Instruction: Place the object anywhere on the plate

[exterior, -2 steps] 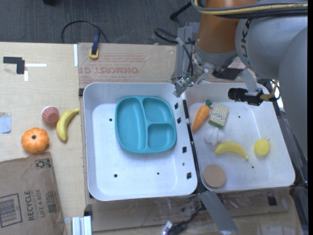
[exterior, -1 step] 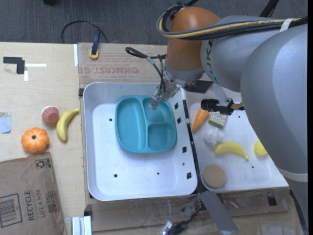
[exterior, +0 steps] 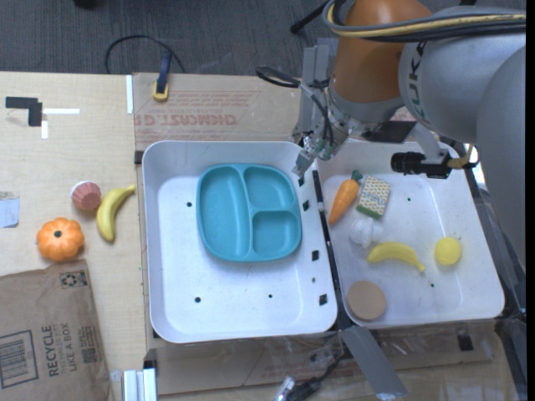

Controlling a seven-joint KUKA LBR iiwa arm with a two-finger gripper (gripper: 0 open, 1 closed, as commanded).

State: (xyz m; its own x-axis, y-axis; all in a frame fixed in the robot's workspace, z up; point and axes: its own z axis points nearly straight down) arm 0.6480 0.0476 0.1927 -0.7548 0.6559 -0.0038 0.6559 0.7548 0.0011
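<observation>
— While the bench (exterior: 67, 132) runs off toward nine o'clock, what lies out there?

— A small pumpkin (exterior: 60, 239) at about eight o'clock, a pinkish cupcake-like piece (exterior: 86, 196) just above it, and a yellow banana (exterior: 112, 211) just beside that, all outside the bins. A brown cardboard piece (exterior: 46, 332) marked "recycle" sits at seven o'clock.

— And the left bin (exterior: 242, 312)?

— It carries the teal plate (exterior: 249, 211), three compartments, nothing on any of them. It sits toward twelve o'clock within that bin.

— Where is the gripper (exterior: 307, 161)?

— Above the wall shared by the two bins, at the twelve o'clock end, just off the plate's two o'clock corner. The fingers look thin and close together, but whether they are parted or closed I cannot tell; nothing shows between them.

— And the right bin (exterior: 468, 299)?

— A carrot (exterior: 342, 200) stands nearest the shared wall, with a speckled green-and-yellow block (exterior: 374, 196) touching its three o'clock side. A white lump (exterior: 363, 231) lies below them, then a second banana (exterior: 395, 255), a lemon (exterior: 448, 251) further toward three o'clock, and a tan round disc (exterior: 366, 300) at six o'clock. All of it is well apart from the plate.
</observation>
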